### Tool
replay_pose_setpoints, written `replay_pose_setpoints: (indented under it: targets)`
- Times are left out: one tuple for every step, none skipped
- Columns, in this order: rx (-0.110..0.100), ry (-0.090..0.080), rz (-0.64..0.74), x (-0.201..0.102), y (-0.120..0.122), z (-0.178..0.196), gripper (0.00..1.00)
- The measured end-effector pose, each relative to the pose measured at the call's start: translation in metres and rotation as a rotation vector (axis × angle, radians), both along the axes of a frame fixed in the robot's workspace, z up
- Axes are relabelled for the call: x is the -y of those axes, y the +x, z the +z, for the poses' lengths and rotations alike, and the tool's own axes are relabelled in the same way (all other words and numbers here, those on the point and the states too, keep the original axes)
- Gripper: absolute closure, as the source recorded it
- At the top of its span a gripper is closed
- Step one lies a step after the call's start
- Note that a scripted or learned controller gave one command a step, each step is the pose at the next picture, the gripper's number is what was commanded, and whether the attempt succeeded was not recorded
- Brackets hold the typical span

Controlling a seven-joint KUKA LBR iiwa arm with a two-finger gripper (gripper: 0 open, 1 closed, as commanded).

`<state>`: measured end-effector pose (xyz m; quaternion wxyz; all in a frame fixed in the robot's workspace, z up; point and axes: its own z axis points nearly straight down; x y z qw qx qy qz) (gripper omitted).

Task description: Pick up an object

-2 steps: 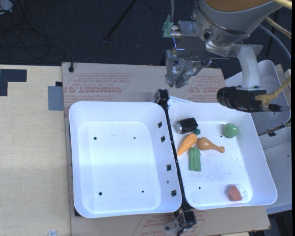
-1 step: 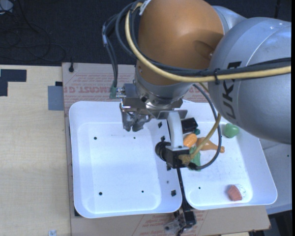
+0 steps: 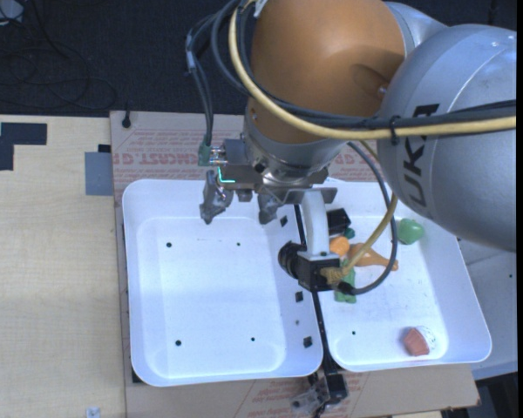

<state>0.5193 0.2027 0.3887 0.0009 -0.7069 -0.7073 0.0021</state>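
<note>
A pink block (image 3: 417,341) lies near the front of the right bin (image 3: 458,320). Farther back, orange and green toys (image 3: 362,255) sit by the divider. My gripper (image 3: 237,207) hangs over the left bin (image 3: 157,320), fingers spread, holding nothing.

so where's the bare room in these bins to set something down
The left bin has a bare floor below the gripper. The right bin is crowded at its upper left with green and orange pieces; a bare patch lies left of the pink block.
</note>
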Motion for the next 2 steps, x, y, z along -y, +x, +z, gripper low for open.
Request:
replay_pose_setpoints:
  targets:
    - [-0.003,-0.001,0.000,0.001,0.001,0.009,1.00]
    - [0.001,0.000,-0.009,0.113,-0.014,0.030,1.00]
